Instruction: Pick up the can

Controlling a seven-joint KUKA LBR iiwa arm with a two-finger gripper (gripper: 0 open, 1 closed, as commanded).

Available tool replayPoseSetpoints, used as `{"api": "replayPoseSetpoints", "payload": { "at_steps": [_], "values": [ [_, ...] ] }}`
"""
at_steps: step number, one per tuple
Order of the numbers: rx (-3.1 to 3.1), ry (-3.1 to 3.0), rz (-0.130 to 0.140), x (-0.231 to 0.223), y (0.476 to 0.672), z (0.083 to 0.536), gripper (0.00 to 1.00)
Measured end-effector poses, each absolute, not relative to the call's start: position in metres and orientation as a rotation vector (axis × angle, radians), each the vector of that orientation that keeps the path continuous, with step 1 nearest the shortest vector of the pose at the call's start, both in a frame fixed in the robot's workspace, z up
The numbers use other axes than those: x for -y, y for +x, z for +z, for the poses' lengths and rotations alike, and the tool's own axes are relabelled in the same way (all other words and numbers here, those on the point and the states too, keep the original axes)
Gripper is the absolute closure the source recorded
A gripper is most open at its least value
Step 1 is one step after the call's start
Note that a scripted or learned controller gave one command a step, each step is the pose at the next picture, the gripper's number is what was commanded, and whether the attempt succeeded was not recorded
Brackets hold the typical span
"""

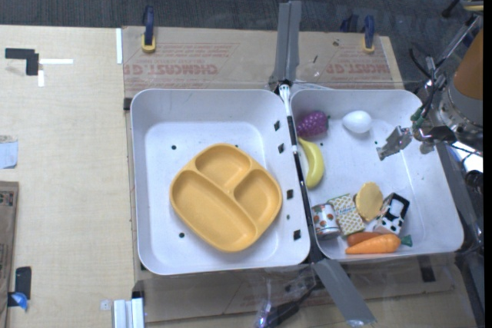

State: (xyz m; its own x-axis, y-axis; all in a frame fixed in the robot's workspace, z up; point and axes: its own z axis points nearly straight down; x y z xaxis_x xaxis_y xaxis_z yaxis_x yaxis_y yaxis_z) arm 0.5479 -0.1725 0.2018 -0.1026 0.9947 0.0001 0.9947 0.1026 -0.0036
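Note:
The can point(325, 219) is small, with a red and white label. It lies at the front left corner of the right bin point(430, 188), next to the divider. My gripper point(393, 144) hangs over the right part of that bin, well behind and to the right of the can and apart from it. Nothing is visibly held.
Around the can lie a patterned packet point(347, 214), a tan round piece point(369, 200), a black and white object point(394, 213) and a carrot point(373, 243). A banana point(312, 162), purple grapes point(312, 122) and a white egg point(357, 121) lie further back. The left bin point(154, 165) holds a yellow divided plate point(225, 197).

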Motion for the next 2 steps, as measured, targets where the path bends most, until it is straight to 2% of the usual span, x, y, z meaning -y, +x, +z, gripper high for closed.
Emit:
{"api": "replayPoseSetpoints", "payload": {
  "at_steps": [1,2],
  "values": [
    [2.43,-1.989,0.004,0.167,0.586,0.149,0.0],
    [2.525,-1.871,0.002,0.156,0.648,0.218,0.0]
  ]
}}
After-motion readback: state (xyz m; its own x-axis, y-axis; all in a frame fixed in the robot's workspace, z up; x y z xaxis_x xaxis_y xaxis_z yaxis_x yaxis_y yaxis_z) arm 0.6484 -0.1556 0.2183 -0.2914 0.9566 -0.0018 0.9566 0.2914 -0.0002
